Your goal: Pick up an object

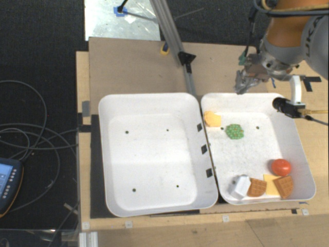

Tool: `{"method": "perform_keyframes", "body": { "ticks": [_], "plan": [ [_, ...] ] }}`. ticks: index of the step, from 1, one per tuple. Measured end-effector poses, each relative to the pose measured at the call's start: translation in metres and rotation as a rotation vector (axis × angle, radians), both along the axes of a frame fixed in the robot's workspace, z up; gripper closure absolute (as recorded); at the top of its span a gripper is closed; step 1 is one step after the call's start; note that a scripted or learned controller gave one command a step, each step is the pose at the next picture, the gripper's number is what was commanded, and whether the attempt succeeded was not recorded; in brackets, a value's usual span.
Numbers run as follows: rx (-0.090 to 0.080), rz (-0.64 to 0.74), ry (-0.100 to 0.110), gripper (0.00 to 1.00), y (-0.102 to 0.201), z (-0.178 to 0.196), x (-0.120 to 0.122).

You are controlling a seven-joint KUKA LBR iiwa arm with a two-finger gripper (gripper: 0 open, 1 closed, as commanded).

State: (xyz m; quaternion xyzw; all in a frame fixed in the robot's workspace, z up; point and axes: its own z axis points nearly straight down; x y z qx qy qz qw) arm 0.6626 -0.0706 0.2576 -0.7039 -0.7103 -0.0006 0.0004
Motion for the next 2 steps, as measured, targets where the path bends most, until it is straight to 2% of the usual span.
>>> {"method": "perform_keyframes", "body": {
  "ticks": [1,2],
  "plan": [
    [0.001,0.001,0.002,1.0,0.058,-0.011,-0.017],
    [0.001,0.002,0.001,1.0,0.112,-0.024,-0.025]
  ]
}}
